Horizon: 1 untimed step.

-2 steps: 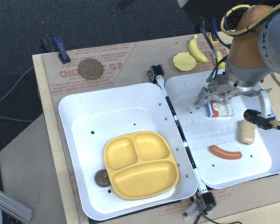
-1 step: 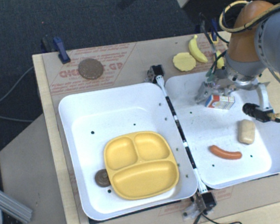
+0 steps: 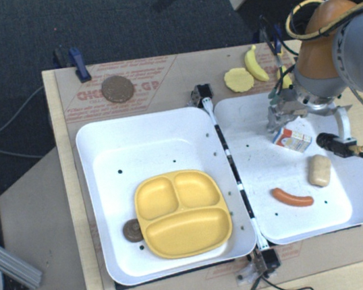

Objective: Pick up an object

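The desk [image 3: 79, 191] is a brown board with faded red print along its far edge; the letters are partly covered and too worn to read for certain. A brown disc [image 3: 117, 88] lies on that print, and a blue clamp [image 3: 78, 64] grips the far left corner. Around the desk lies dark carpet, with a grey cable trailing at the left.

Two white bins sit side by side. The left bin [image 3: 100, 147] holds a yellow divided plate [image 3: 181, 213] with three compartments, and a small brown round piece [image 3: 132, 231] touches its left edge. The right bin [image 3: 361, 201] holds a small carton [image 3: 293, 139] with red and white markings whose writing is too small to read, a tan block [image 3: 319, 170] and a sausage [image 3: 292, 198] nearer the front. Beyond the right bin, on the board, rest a banana [image 3: 255, 63] and a yellow lumpy piece [image 3: 239, 79].

The arm reaches in from the right, and the hand [image 3: 279, 115] hangs just above the carton's far side. Whether it is released or clenched, I cannot tell; nothing is seen held in it.
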{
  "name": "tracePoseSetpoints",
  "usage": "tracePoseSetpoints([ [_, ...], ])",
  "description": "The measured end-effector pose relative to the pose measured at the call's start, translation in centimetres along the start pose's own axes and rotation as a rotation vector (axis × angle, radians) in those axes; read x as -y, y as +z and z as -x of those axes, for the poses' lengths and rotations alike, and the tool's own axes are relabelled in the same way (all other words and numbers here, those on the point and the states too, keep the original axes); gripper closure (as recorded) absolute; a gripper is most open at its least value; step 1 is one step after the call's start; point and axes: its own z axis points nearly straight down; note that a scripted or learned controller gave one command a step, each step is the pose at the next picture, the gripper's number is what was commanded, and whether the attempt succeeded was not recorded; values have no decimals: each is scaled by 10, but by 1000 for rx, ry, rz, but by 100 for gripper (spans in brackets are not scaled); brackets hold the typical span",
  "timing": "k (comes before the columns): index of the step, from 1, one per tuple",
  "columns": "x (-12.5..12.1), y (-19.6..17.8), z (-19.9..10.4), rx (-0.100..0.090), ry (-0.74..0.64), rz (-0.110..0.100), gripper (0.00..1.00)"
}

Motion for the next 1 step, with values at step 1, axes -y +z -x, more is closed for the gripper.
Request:
tracePoseSetpoints([
  [1, 0, 1, 0, 0, 0, -1, 0],
])
